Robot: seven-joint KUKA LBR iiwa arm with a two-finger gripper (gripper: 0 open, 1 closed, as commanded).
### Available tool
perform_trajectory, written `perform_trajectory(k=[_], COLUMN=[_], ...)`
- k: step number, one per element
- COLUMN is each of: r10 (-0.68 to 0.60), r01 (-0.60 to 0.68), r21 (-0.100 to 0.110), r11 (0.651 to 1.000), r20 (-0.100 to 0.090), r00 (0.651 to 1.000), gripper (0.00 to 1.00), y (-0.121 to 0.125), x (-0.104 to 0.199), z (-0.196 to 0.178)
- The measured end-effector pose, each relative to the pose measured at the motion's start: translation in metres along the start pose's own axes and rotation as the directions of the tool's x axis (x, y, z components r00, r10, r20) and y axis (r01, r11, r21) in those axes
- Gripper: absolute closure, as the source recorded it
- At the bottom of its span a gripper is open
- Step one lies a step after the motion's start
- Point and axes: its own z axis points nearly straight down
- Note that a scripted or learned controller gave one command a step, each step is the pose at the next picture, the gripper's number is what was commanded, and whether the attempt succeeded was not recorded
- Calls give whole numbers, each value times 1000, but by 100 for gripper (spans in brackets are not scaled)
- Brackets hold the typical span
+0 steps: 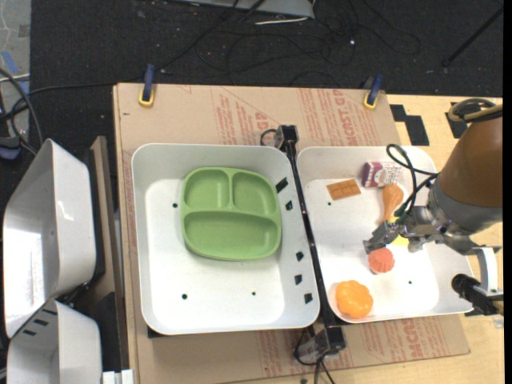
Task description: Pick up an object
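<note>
The gripper (386, 237) hangs low over the right bin (320, 238), reaching in from three o'clock, and the thing nearest to it is a small red ball (382, 261), which lies just below it, toward six o'clock, so close that the fingertips look to be at its upper edge. The ball is round, so no long axis dictates how the fingers must line up; the move seems to turn only on dropping straight down over it.

The fingers appear to be spread a little, a narrow gap, with nothing seen between them. Whether they touch the ball cannot be told at this slant.

Other candidates sit in the same bin. An orange carrot-like piece (391, 201) lies at twelve o'clock from the gripper, its long axis running roughly from twelve to six. Beyond it, at the bin's far edge, are a small purple and white packet (379, 172) and a flat tan cracker (344, 190) toward eleven o'clock. A round orange fruit (354, 298) rests near the front rim, at seven o'clock from the gripper.

The left bin (160, 278) holds a green divided plate (231, 214), well apart from the arm.
</note>
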Motion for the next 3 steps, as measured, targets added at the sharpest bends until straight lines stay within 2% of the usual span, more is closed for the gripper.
perform_trajectory(k=[1,2,3], r10=[0,1,-7], r01=[0,-1,7], r21=[1,-5,-11], r11=[1000,1000,1000], r20=[-1,1,3], r00=[1000,1000,1000], gripper=[0,100,100], y=[-1,0,8], x=[-1,-1,3], z=[64,50,-10])
